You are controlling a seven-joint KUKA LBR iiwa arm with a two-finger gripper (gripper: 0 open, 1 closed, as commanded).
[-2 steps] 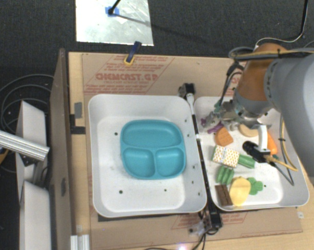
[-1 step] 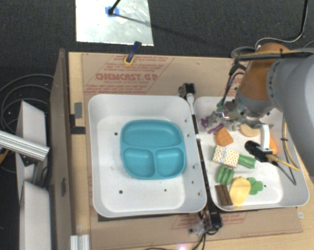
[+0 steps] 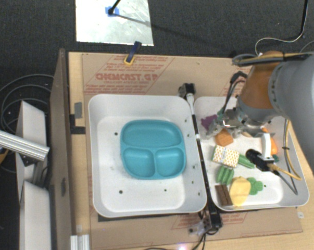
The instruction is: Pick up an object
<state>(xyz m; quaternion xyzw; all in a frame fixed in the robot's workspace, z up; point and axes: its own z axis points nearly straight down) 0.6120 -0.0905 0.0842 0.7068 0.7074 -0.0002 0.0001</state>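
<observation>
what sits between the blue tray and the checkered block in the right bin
In the camera view, the two bins' touching white rims lie between the blue tray and the checkered block.

The grey arm (image 3: 297, 87) is extended in from three o'clock, its orange band (image 3: 258, 85) seen above the wrist. The gripper (image 3: 230, 125) is pointed downward toward seven o'clock.

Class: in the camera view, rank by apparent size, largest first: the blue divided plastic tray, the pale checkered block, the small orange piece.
1. Blue divided plastic tray, by far the largest.
2. Pale checkered block.
3. Small orange piece, only slightly smaller than the block.
</observation>
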